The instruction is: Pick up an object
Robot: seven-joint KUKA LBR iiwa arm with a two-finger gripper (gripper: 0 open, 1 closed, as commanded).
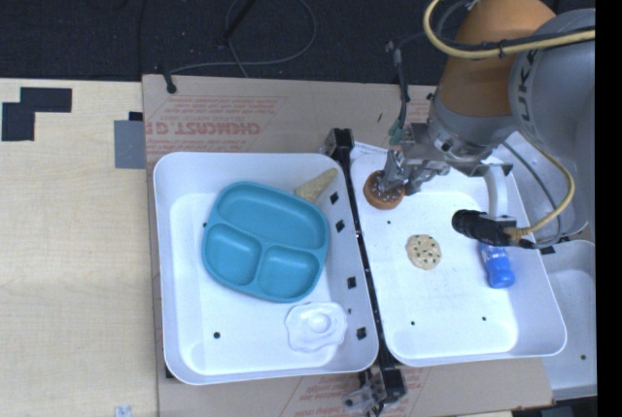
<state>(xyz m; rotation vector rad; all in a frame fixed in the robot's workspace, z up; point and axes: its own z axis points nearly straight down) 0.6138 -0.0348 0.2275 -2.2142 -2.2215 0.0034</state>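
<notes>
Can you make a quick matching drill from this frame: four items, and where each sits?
Items:
1. blue divided plate
2. cookie
3. brown round piece
4. fried egg toy

Places:
A. right bin, middle
B. left bin, near edge
C. left bin, centre
D. right bin, far-left corner, under the gripper

Pairs: 1-C, 2-A, 3-D, 4-B
</notes>
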